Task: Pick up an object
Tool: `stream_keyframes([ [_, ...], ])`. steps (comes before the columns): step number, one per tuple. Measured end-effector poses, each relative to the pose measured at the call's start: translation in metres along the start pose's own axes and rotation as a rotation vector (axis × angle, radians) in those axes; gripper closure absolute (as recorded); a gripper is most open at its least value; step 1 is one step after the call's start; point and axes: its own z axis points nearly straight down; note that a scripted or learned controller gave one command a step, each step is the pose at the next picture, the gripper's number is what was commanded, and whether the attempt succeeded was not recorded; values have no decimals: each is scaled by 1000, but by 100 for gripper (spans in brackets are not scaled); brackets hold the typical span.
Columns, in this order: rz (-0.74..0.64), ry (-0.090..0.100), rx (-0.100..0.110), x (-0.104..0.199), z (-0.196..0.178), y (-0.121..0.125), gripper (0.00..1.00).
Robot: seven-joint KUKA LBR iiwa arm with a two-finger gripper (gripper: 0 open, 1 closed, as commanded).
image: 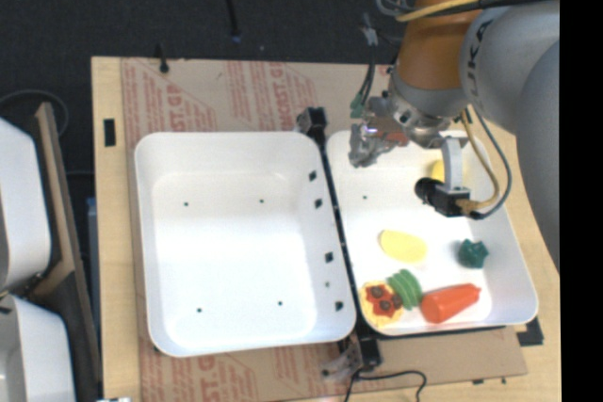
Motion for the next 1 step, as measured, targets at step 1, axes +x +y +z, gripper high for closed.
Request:
stream_keyframes([
  [1,0,0,2,46,7,-21,100],
])
